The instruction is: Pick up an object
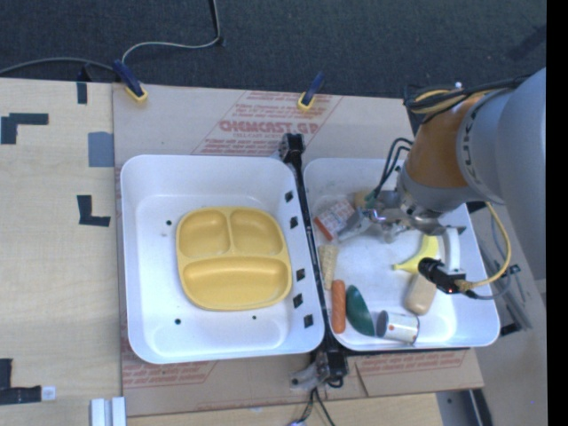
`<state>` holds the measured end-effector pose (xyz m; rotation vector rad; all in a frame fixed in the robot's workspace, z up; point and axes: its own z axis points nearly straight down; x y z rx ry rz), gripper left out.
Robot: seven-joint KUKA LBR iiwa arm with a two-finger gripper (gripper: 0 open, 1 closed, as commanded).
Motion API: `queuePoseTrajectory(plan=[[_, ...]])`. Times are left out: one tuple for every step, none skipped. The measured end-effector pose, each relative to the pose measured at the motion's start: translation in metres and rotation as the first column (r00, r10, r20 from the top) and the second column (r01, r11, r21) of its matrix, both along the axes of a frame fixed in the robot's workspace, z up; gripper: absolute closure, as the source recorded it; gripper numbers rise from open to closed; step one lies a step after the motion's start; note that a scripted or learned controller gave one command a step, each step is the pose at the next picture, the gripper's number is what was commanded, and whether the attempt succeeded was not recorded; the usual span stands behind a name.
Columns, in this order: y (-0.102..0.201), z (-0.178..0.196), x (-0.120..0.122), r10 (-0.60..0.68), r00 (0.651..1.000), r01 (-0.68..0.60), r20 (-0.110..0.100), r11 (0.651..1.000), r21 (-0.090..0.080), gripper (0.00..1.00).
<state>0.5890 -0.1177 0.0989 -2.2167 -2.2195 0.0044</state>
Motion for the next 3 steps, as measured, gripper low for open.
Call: queuePoseTrajectory(plan=[[0.0,-0.019,0.068,-0.013,0.999,0.013,-0.052,1.0,0.005,0.0],[-0.004,-0.009,0.067,-0.013,0.998,0.013,-0.058,1.0,-0.002,1.0],[0.054,0.086,0.05,0.002,1.0,-0.002,0.005,1.0,0.0,1.0]])
